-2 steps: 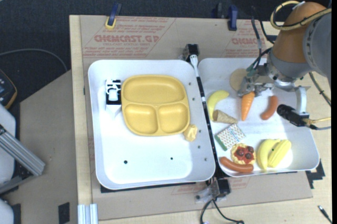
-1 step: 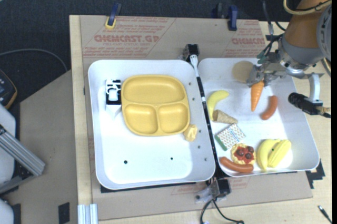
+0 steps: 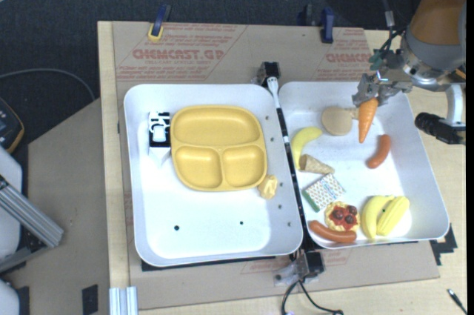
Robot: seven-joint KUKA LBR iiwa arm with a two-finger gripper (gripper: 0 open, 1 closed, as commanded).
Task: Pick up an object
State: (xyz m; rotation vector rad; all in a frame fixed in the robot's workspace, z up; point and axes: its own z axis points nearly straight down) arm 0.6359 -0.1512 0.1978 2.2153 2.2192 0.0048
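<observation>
The end effector [image 3: 372, 93] is up over the far part of the right bin [image 3: 429, 180], and it is holding the toy carrot [image 3: 366, 119]. The carrot's fat top is pinched between the fingers and its pointy end hangs down, tipped a little to one side. It looks lifted just clear of the bin floor, right beside the round tan bun [image 3: 336, 121].

To do this step well, I think the arm should go straight up and go slowly. The grip is only on the very top of the carrot, so a fast swing could make it slip out. It should also keep away from the bun and the little sausage [image 3: 378, 151] close by, so nothing gets bumped.

The left bin [image 3: 200, 232] has a yellow tray [image 3: 218, 143] in it. Bananas [image 3: 385, 215] lie at the near end of the right bin.
</observation>
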